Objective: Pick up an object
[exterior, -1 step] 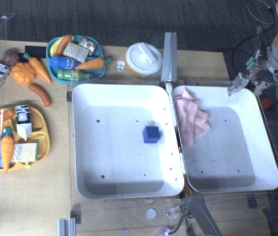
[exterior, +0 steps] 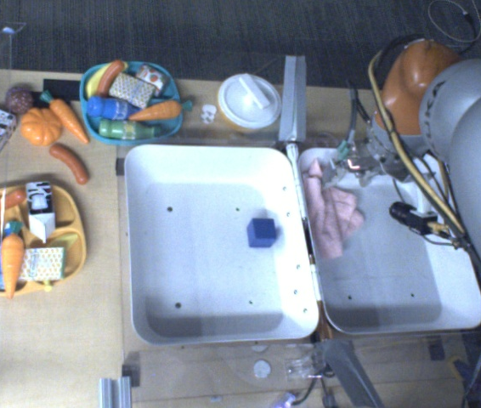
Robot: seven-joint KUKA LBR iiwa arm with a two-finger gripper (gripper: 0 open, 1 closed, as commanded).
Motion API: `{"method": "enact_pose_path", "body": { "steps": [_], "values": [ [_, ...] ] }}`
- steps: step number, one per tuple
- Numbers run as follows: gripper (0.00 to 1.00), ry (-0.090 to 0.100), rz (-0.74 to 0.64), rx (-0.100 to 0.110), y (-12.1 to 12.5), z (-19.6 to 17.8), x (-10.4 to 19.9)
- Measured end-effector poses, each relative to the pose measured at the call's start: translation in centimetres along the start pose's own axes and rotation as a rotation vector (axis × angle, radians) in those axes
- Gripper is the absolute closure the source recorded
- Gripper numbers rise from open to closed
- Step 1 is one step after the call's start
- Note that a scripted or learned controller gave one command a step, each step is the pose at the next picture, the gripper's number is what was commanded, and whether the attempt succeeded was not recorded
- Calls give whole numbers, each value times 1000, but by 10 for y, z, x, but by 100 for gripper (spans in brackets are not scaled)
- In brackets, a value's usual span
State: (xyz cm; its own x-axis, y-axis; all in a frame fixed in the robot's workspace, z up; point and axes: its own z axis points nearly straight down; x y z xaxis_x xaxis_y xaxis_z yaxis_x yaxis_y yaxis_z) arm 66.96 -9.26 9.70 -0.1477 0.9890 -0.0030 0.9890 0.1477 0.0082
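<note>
Jaws [exterior: 353, 161] state unclear above one pink cloth [exterior: 336, 215], one blue cube [exterior: 262, 232]

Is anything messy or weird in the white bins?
A little. The pink cloth in the right bin lies crumpled against the bin's left wall, bunched up rather than flat. The blue cube sits neatly in the left bin.

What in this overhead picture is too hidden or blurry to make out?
- Gripper, camera view: small and tangled in cables, so open or shut is unclear.
- Crumpled pink cloth: its top end sits under the gripper.
- Grey robot arm: cut off by the right edge.
- Yellow tray's toy food packets: labels too small.
</note>
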Motion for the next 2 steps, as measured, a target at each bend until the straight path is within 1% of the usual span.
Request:
{"method": "enact_pose_path", "body": {
  "steps": [1, 2],
  "values": [
    [0, -1, -121, -10, -66, 3, -1],
    [0, -2, -171, -13, -106, 3, 6]
  ]
}}
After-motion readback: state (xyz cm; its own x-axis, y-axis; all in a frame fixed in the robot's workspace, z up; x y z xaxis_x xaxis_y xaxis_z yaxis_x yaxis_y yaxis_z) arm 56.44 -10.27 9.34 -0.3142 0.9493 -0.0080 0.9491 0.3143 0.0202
